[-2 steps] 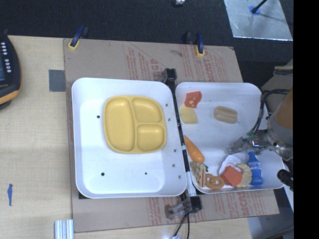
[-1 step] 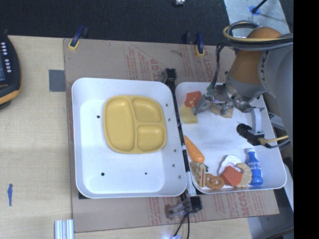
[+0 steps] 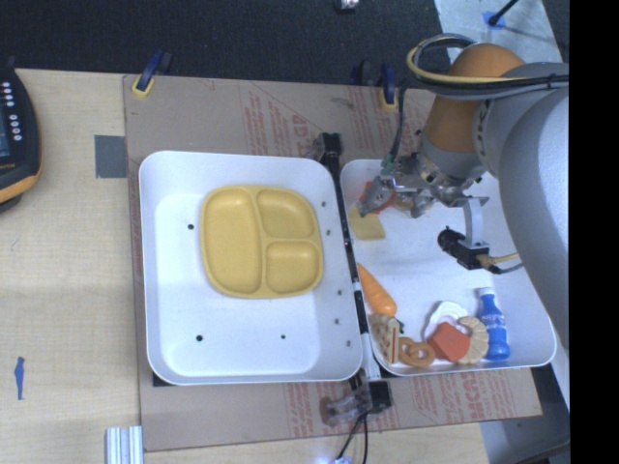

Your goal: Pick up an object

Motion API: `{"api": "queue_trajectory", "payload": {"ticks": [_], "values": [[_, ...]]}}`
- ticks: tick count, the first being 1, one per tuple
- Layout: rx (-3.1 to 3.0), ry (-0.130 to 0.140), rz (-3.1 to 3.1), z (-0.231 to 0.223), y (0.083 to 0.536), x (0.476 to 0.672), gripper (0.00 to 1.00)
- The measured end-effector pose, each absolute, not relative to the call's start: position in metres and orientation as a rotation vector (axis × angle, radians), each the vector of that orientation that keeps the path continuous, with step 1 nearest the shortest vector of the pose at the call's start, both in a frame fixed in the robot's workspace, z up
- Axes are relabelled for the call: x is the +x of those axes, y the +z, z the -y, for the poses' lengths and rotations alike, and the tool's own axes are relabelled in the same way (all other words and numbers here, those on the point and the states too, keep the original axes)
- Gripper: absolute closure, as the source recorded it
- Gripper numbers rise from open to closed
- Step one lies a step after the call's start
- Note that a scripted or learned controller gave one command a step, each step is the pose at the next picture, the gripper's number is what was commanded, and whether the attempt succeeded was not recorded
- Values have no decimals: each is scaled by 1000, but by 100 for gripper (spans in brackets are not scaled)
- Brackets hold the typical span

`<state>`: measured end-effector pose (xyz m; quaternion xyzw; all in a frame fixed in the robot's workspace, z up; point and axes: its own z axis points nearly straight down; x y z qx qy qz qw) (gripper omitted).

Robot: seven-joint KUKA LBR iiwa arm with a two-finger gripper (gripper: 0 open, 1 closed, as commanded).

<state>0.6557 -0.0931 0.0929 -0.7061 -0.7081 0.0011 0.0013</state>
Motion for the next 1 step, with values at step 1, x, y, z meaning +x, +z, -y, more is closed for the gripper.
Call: {"api": "queue_trajectory", "payload": {"ticks": [1], "values": [[-2215,7,2221,104,91,655,0]]}}
